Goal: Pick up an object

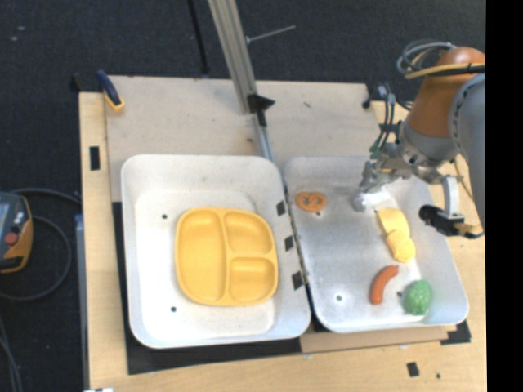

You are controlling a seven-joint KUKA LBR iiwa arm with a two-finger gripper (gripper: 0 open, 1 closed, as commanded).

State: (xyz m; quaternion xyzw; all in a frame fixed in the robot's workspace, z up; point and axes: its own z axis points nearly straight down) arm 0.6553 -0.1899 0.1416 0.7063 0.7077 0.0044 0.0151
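My gripper point(367, 196) hangs low over the upper middle of the right bin point(343, 300), pointing down toward the bin floor with nothing seen in it. A yellow cheese-like block point(395, 233) lies just right of and below it. A small orange pretzel point(310, 202) sits to its left near the bin's left wall. A red sausage point(382, 284) and a green broccoli piece point(417, 297) lie in the bin's lower right corner.
The left bin point(155, 186) holds a yellow divided plate point(226, 256). A metal pole point(237, 51) rises from the bench behind the bins. The arm's orange band point(441, 88) is above the right bin's far right corner.
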